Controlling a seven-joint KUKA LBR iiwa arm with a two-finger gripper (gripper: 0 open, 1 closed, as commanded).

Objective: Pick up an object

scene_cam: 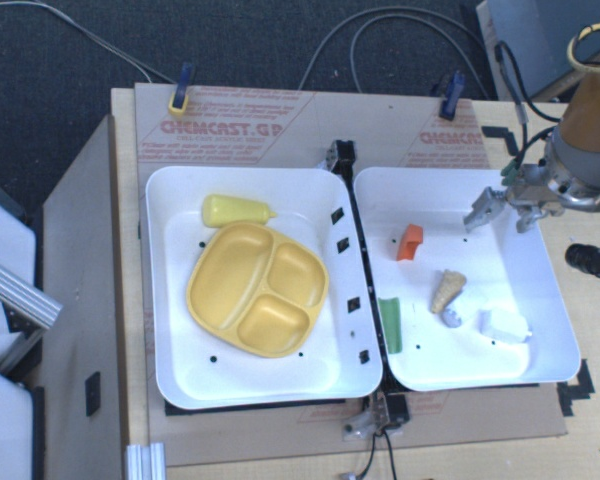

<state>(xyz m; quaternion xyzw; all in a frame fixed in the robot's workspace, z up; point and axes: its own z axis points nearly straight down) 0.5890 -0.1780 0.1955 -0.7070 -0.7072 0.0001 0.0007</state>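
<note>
Nothing picked yet, task looks barely started. The tool (502,211) sits at the upper right of the right bin (550,298), over the bin's rim area, and I read its two fingers as spread apart with nothing between them, though it's small in the camera view so that's a judgement. Candidate objects all lie on the bin floor, apart from the tool: an orange block (410,242) near the top left of that bin, a tan cone-shaped item (448,290) in the middle with a small grey-blue bit (451,318) just beside its lower end, a green stick (390,325) lying along the left wall, and a whitish piece (505,325) toward the lower right, hard to make out against the white floor. The left bin (165,268) holds a yellow divided plate (258,288) and a yellow bottle-like thing (236,209) just above it, well apart from the tool. Left to do: choose a target, move over it, descend, close, lift. The orange block and the cone are nearest and probably the easiest reach. The pale piece looks like a risky grasp.
</note>
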